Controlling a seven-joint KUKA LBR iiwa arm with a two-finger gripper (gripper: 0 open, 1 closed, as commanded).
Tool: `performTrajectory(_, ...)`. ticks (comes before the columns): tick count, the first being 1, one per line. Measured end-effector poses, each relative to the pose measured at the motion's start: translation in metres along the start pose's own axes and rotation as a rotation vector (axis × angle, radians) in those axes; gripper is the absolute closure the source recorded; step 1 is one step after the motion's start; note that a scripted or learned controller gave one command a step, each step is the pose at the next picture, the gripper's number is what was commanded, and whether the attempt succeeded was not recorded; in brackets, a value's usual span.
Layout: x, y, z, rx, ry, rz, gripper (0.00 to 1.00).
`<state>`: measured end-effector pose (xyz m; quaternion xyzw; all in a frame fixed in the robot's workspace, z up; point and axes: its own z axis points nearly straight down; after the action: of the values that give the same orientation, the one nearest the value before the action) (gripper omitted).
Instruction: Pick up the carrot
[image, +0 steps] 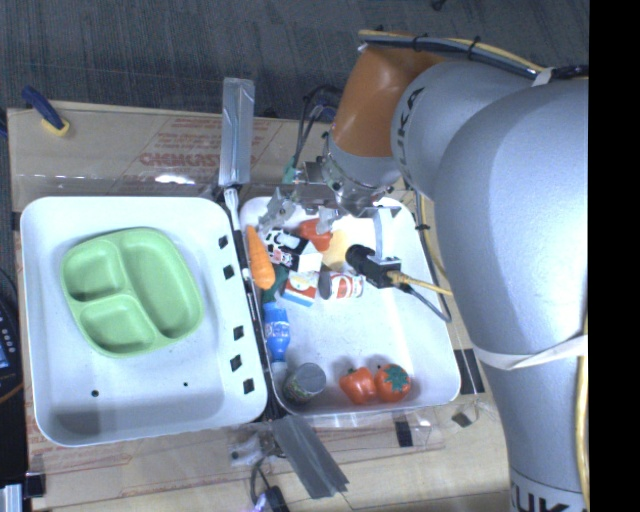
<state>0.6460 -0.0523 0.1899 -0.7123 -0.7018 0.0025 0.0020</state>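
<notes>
Two bins side by side. Left bin (60, 400) — a sectioned tray (130, 290) lies in its far-left part. Right bin (430, 340) — carrot (260, 260) along the left wall, toward the far end. Bottle (276, 330) just nearer, against the same wall. Small can (306, 381) at the near-left corner, two tomatoes (377, 383) beside it along the near edge. Gripper (320, 205) over the far end, above a clutter of small items (310, 265) just right of the carrot.

Bright, even light — soft focus, mild glare.
</notes>
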Motion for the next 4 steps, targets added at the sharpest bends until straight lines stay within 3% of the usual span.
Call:
performTrajectory(1, 0.040, -0.063, -0.001, -0.002, 0.000, -0.011, 0.00)
performTrajectory(2, -0.002, -0.049, -0.002, -0.005, 0.000, -0.088, 0.00)
performTrajectory(3, 0.065, -0.014, -0.003, -0.006, -0.001, -0.413, 0.00)
performTrajectory(4, 0.015, -0.021, -0.002, -0.002, 0.000, -0.701, 0.00)
